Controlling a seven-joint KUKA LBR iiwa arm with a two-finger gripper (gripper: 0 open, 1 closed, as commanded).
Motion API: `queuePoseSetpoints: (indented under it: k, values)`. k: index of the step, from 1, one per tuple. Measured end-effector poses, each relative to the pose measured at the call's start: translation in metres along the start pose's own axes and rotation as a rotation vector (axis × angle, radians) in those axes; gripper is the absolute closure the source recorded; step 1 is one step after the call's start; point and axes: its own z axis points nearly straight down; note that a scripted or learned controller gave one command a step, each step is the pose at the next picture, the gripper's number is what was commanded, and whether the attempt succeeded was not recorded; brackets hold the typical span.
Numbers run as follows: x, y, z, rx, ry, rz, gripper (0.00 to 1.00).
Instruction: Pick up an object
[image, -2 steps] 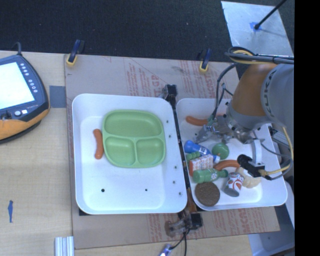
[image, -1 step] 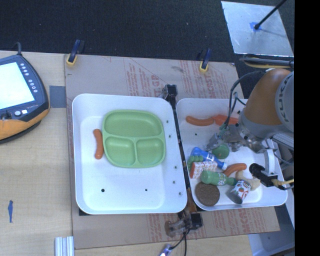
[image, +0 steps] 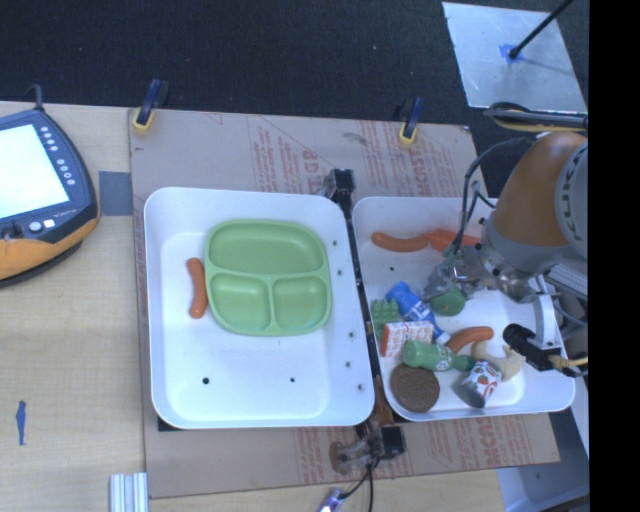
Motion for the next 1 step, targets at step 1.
queuePoseSetpoints:
  k: [1]
  values:
    - [0.0589,0.0758,-0.0914,-0.006,0.003,0.005,1.0]
